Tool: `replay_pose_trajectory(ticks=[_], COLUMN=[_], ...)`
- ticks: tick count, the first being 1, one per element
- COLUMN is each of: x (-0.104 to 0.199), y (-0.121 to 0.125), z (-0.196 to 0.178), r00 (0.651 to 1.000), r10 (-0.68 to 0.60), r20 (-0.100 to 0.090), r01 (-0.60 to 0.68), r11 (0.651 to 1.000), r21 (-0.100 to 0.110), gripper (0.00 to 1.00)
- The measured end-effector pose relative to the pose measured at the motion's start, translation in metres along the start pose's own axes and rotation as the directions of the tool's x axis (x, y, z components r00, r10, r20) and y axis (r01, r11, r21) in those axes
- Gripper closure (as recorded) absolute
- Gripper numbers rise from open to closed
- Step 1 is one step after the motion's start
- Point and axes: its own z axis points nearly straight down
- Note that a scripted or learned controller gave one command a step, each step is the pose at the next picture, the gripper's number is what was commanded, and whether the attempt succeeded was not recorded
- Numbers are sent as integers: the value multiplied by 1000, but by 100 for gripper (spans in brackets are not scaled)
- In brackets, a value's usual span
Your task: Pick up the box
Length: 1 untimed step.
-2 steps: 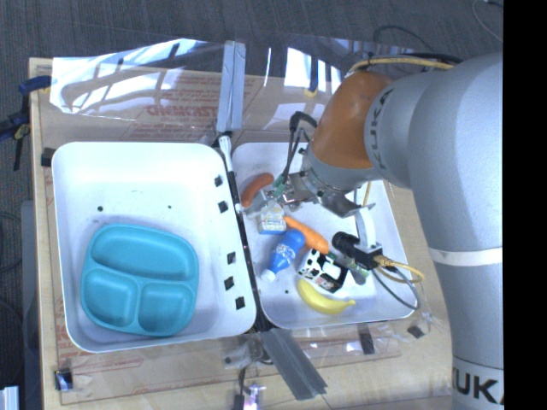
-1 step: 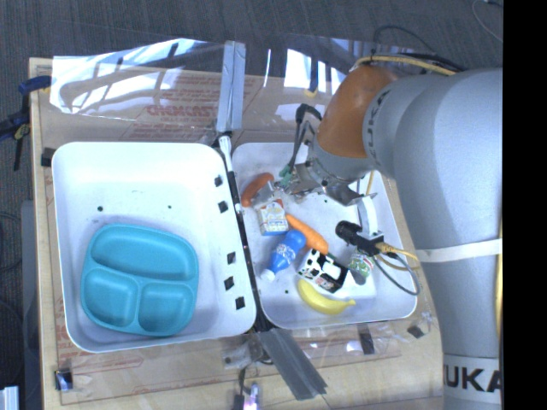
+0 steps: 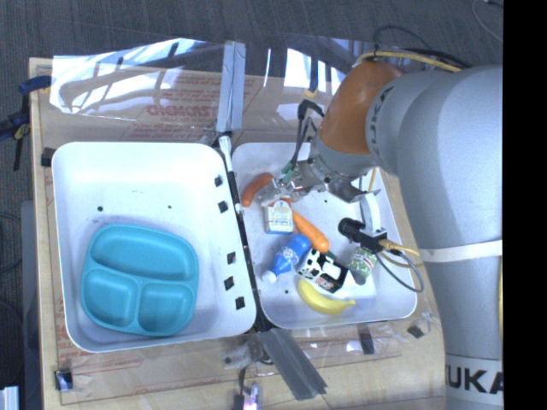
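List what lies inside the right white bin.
Right white bin holds a small box, orange carrot, hotdog, blue bottle, cow toy, yellow banana. Grey arm covers its far corner.

We see the tray (image 3: 139, 280) in the left bin (image 3: 73, 169); box (image 3: 279, 218), carrot (image 3: 310, 231) and banana (image 3: 325, 300) share the right bin (image 3: 395, 301)

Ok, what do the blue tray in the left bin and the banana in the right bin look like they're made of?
The tray looks like moulded plastic: even teal colour, rounded compartments, a soft matte sheen. The banana is probably a plastic toy, judging by its uniform bright yellow, smooth skin, though real fruit can't be ruled out from this view.
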Motion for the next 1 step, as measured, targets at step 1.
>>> replay_pose_trajectory(ticks=[1], x=[90], y=[10], z=[-91], r00=[1000], r10=[-14], r20=[-1], r01=[14], r11=[1000], r21=[-3], gripper=[100])
